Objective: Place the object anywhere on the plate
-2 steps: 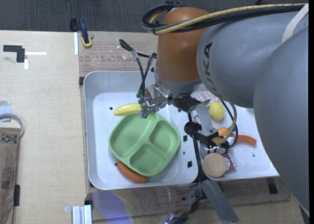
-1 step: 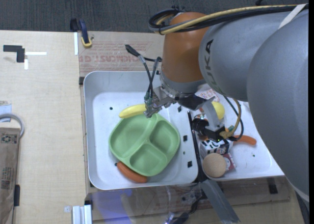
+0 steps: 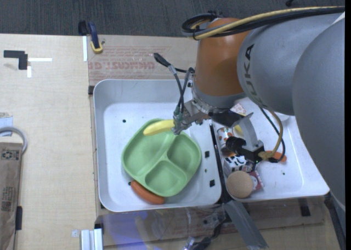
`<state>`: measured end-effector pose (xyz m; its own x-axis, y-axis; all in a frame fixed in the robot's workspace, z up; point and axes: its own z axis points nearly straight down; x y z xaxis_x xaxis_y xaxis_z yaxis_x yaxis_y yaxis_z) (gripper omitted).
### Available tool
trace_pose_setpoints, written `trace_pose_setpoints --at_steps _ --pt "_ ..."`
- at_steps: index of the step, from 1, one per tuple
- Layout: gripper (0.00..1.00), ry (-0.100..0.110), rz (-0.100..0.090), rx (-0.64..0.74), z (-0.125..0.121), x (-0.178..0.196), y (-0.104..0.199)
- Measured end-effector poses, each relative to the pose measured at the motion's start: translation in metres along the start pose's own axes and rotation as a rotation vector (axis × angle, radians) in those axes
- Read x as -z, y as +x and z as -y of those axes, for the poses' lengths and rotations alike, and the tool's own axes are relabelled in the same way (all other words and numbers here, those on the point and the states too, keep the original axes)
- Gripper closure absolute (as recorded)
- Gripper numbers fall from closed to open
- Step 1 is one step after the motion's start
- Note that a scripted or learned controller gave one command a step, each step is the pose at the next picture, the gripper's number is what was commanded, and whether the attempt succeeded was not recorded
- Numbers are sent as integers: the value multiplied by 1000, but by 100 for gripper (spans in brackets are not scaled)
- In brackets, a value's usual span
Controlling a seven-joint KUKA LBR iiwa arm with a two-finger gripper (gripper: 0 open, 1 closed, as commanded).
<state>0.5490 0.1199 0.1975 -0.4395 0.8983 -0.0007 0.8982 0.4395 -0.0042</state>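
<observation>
Two bins | plate (image 3: 162,161) in left bin (image 3: 107,134) bare | banana (image 3: 157,127) at plate's far rim, just off it | gripper (image 3: 180,124) beside banana, jaw state cannot be told | placing apparently not yet done

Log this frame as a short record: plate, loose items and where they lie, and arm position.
plate: green plate, three compartments, in left bin
banana: yellow banana at plate's far rim
sausage: orange sausage at plate's near rim, on bin floor
right bin: round tan ball among small mixed items
gripper: over plate's far edge, beside banana
</observation>
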Motion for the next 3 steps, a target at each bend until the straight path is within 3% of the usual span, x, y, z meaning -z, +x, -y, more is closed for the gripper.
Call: trace_pose_setpoints --at_steps 1,2,3 --pt "100 2 -1 -271 27 -9 26" --pt "0 2 -1 -272 27 -9 25" --pt "0 1 1 -380 -25 -54 45"
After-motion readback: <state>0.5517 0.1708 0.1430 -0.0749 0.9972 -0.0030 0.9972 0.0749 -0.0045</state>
